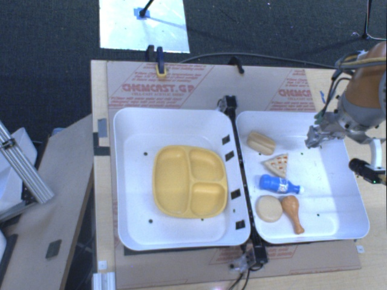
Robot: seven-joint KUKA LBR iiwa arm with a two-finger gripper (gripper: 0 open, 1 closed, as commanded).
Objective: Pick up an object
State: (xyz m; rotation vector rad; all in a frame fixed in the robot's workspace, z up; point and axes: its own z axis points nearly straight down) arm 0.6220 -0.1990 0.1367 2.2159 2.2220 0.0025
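The right bin (338, 180) holds a tan bread roll (260, 142), a pizza slice (277, 164), a blue bottle (278, 185), a round cookie (269, 208) and a chicken drumstick (292, 211). My gripper (314, 139) hangs at the bin's upper right part, to the right of the bread roll and apart from every item. Nothing shows between its fingers.
The left bin (133, 138) holds a yellow compartment plate (190, 180). Black clips run along the divider (234, 168) between the bins. A black cable and clamp (158, 60) lie at the bench's far edge. Bare floor of the right bin lies below the gripper.
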